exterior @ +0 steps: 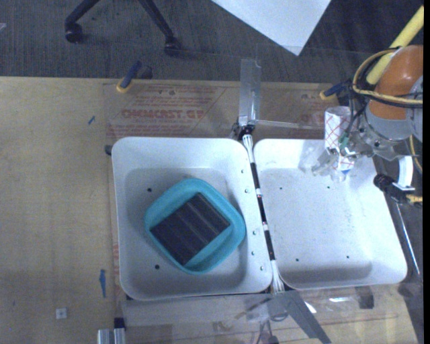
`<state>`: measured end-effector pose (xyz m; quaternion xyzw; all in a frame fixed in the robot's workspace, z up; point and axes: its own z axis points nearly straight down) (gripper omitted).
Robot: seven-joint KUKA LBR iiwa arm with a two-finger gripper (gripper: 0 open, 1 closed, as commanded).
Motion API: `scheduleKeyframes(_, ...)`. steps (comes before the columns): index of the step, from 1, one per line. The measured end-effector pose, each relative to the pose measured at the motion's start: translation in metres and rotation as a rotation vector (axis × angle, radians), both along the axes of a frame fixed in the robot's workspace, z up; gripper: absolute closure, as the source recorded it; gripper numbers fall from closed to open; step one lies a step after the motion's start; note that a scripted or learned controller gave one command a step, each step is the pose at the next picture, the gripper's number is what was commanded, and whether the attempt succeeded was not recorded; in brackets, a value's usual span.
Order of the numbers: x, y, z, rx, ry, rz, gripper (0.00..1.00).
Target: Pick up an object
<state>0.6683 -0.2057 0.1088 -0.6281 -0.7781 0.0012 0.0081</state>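
Currently the gripper (334,161) is hanging over the right bin's (329,235) top right corner; finger state cannot be told. Arm (396,87) is reaching in from the right. Teal dish (195,225) is lying in the left bin (134,168).

Likely a robotics lab, plywood bench (54,201), white bins (127,161), office-chair base (121,23)

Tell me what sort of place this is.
Probably a robotics lab's grasping test bench: two shallow white plastic bins side by side on a plywood bench, a grey robot arm with an orange band, and an office chair's wheeled base.
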Motion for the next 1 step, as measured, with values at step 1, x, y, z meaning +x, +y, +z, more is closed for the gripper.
scheduleKeyframes(1,-0.0006,0.0394,0.0796,-0.011,-0.017,-0.102,1.00)
